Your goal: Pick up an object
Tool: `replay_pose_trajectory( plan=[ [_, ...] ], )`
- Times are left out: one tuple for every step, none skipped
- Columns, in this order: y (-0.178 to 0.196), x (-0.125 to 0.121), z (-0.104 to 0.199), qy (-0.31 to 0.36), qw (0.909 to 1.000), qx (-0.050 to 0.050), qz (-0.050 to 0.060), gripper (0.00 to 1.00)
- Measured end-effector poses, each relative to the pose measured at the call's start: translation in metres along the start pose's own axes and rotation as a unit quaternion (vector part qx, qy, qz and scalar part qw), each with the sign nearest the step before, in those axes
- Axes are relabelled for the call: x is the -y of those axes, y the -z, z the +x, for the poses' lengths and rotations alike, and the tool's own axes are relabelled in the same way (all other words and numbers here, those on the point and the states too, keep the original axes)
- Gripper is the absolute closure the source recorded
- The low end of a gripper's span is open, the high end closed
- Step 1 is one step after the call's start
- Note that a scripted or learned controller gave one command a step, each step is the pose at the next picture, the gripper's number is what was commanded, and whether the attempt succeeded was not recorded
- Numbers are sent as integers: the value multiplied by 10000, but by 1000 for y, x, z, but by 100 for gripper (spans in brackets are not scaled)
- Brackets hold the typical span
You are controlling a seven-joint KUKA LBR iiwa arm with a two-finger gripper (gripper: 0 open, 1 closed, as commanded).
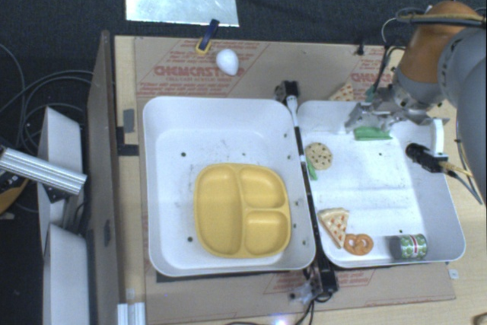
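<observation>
My gripper (373, 120) is low over the far end of the right bin (380, 177), and its fingers look open. A flat green object (372, 134) lies on the bin floor just under and in front of the fingertips, not held. Further back in this bin are a chocolate-chip cookie (318, 156), a toy pizza slice (334, 224), an orange pretzel (358, 243) and a green can (409, 246) on its side. The left bin (175, 141) holds a yellow divided plate (242, 209).
A white egg-shaped object (227, 61) and a small blue-and-yellow item (205, 37) lie on the cardboard beyond the bins. The divider between the bins (299, 156) runs just left of the cookie. Cables and a metal bar (42, 170) sit at the left.
</observation>
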State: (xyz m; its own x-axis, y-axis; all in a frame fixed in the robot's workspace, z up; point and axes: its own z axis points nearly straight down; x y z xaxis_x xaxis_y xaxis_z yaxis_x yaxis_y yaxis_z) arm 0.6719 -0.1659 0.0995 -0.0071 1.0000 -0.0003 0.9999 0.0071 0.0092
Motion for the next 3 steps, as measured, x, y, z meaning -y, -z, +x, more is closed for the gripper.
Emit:
replay_pose_trajectory(
  plan=[
    [11,-1,0,7,10000,0,-20,100],
    [11,-1,0,9,10000,2,-18,0],
    [-14,9,-3,-25,10000,6,19,0]
  ],
)
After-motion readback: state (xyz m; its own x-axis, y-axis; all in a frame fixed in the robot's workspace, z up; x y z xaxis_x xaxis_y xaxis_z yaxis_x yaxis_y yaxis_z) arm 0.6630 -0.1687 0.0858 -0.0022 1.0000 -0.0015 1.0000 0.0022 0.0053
